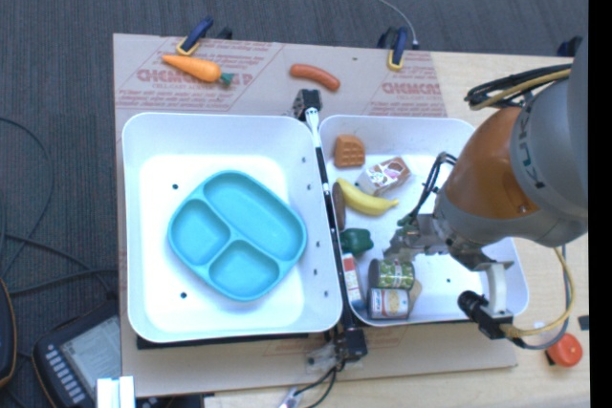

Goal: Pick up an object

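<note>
I have the gripper (pixel 406 239) low in the right bin (pixel 497 306), just above the green-labelled can (pixel 393 274). Approach step, probably. Can't tell the finger state. Next: descend square over the can, then close.

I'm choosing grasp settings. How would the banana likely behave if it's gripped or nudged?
The banana looks like glossy toy plastic, so probably stiff, light and a bit slippery. Its curved shape may pivot or rock when nudged. It lies close to the snack pack, which could shift with it.
</note>
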`<action>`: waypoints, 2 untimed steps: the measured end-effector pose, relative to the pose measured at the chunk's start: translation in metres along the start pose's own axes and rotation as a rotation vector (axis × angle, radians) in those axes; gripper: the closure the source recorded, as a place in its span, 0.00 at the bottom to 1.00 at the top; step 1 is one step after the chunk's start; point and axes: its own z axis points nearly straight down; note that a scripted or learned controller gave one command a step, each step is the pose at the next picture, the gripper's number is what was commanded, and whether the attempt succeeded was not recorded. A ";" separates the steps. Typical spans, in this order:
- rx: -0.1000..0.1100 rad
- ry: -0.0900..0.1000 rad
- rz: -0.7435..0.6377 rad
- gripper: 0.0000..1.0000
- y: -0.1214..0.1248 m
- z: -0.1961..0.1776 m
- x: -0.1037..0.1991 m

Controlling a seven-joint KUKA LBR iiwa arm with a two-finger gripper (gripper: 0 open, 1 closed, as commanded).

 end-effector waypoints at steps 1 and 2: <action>0.000 0.000 0.000 0.00 0.000 0.000 0.000; 0.010 0.005 -0.003 0.00 0.034 0.021 0.007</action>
